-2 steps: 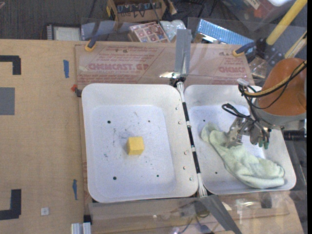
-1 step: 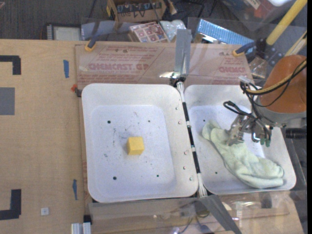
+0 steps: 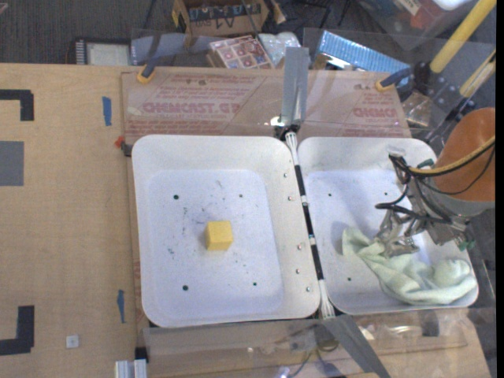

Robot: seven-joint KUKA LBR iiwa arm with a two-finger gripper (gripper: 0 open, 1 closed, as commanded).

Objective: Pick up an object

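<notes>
Reaching: arm (image 3: pixel 465 160) comes in from the right, orange band above the wrist, over the right bin (image 3: pixel 354 160).
Gripper (image 3: pixel 396 241): down at the pale green cloth (image 3: pixel 409 272), at its upper edge; whether the fingers are parted or clenched, cannot tell.
Cloth: crumpled along the near right part of the right bin, touching the gripper tips.
Yellow block (image 3: pixel 220 235): centre of the left bin (image 3: pixel 157 164), well apart from the gripper.
Divider: bins meet edge to edge left of the cloth.
</notes>
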